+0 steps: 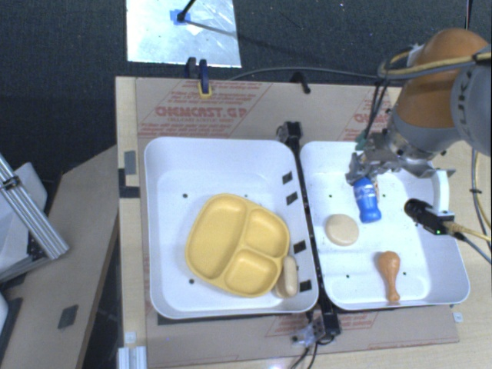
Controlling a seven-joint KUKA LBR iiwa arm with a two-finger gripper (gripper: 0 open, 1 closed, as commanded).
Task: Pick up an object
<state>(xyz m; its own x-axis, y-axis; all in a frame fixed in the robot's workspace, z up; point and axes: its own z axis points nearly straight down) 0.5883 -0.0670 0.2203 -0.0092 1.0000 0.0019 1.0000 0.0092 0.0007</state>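
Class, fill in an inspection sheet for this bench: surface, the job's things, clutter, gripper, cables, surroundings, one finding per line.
Surface: two shallow white bins, left bin and right bin, side by side on a printed board.
Job's things: right bin holds a blue plastic bottle, a round beige bun and a tan drumstick.
Clutter: left bin holds a yellow divided tray with a pale bread roll against its edge.
Gripper: two-finger gripper at the bottle's top; grip unclear.
Cables: dark cables run behind the bins.
Surroundings: a shiny metal sheet on dark carpet.
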